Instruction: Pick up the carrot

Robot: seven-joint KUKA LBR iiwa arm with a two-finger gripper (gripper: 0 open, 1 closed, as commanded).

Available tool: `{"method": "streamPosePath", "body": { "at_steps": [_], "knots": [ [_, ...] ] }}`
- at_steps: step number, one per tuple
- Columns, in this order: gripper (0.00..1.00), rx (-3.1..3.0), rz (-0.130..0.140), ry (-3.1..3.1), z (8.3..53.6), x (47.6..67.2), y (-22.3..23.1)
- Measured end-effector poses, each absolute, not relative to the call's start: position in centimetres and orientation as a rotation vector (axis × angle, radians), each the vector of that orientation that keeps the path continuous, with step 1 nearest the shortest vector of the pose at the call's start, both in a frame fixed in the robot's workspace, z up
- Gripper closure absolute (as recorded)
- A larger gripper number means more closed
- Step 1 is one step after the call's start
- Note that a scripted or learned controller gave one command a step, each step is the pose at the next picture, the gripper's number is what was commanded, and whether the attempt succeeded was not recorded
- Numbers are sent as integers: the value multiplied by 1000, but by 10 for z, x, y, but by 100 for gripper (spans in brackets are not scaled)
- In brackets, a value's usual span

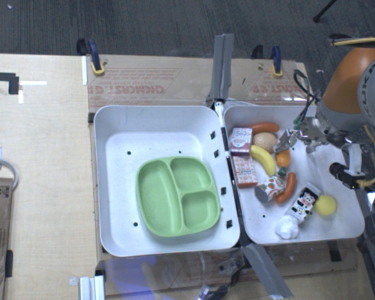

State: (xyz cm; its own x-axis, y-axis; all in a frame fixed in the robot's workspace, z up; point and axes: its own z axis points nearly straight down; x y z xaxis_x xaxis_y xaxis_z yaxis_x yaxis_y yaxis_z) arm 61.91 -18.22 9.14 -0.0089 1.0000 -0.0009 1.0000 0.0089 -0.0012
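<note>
Toward the right bin's [337,230] far end we see the carrot [265,128] lying crosswise, just left of the claw [287,141], whose opening we cannot tell.

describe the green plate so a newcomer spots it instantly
Start from the two white bins side by side and take the left bin. The green plate lies flat in its middle. It is pale green with three compartments, while the food items all sit in the right bin.
</note>
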Motion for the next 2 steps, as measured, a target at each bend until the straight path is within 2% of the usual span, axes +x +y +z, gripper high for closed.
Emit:
{"method": "streamPosePath", "body": {
  "at_steps": [1,2],
  "knots": [
    [100,-2213,2,-2230,101,619,-183],
    [100,-2284,2,-2156,179,631,-100]
  ]
}}
